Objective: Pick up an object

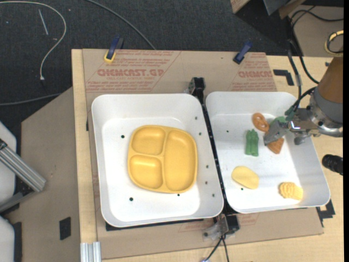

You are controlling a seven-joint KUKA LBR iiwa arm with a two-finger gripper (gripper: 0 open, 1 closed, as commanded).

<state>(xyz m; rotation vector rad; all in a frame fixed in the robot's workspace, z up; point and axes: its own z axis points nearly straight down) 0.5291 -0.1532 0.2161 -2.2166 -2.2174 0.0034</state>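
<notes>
Fixed above the desk [163,64], looking down at a slant. Far enough back to take in both white bins: left bin [103,146], right bin [311,168], plus dark floor [54,15] beyond the far edge.

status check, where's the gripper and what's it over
Gripper low in right bin, at orange-brown piece. Green piece, pretzel close beside. Yellow tray in left bin.
</notes>
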